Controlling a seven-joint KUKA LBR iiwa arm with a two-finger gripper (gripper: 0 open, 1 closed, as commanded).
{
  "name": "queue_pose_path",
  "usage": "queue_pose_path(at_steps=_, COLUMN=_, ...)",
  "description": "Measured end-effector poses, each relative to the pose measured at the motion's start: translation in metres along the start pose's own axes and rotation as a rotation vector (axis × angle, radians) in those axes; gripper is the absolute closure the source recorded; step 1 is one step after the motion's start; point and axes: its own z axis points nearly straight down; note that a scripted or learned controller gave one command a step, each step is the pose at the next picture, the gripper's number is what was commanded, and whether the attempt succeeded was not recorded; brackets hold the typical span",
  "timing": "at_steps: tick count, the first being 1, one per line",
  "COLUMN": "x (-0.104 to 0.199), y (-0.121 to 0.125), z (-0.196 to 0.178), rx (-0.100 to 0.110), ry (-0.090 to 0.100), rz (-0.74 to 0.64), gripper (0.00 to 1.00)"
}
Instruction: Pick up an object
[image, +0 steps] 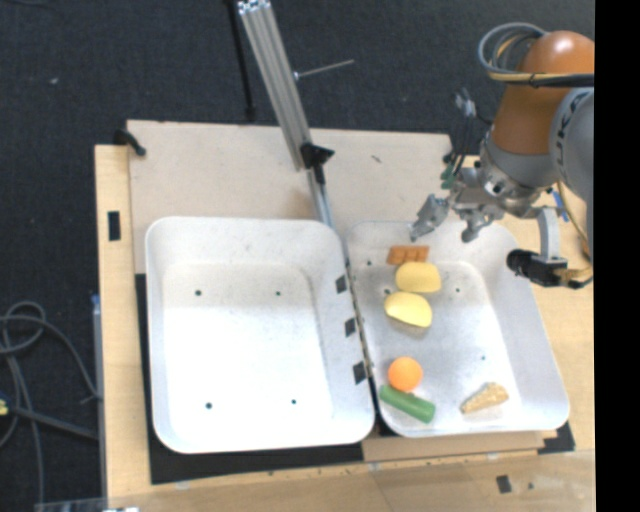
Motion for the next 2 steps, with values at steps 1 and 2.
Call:
queue_pose_path(at_steps=1, x=0.005, y=-0.007, z=0.047, rx=0.001, ry=0.001, rz=0.002, gripper=0.0)
queue_pose_path(at_steps=2, x=0.01, y=-0.012, z=0.106, rx=0.001, ry=0.001, rz=0.004, gripper=0.0)
